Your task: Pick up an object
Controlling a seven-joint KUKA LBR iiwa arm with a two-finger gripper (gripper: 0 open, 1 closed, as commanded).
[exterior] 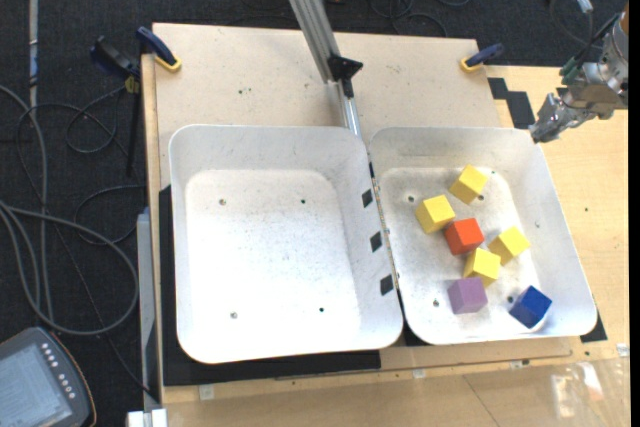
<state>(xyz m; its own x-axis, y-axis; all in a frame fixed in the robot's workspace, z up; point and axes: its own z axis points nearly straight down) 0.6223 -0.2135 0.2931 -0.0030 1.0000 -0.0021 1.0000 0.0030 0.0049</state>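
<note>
The right bin holds several small cubes. Two yellow cubes lie toward its far side, with an orange-red cube just below them. Two more yellow cubes sit beside it, a purple cube lies nearer the front, and a blue cube rests by the front right corner. My gripper hangs at the right edge of the view, above the far right corner of that bin, well apart from every cube. Nothing shows between its fingers.
The left bin lies beside the right one on the pale board. A slanted metal pole runs down to a clamp at the bins' far junction. Clips sit at the board's far corners. Cables lie on the dark floor.
</note>
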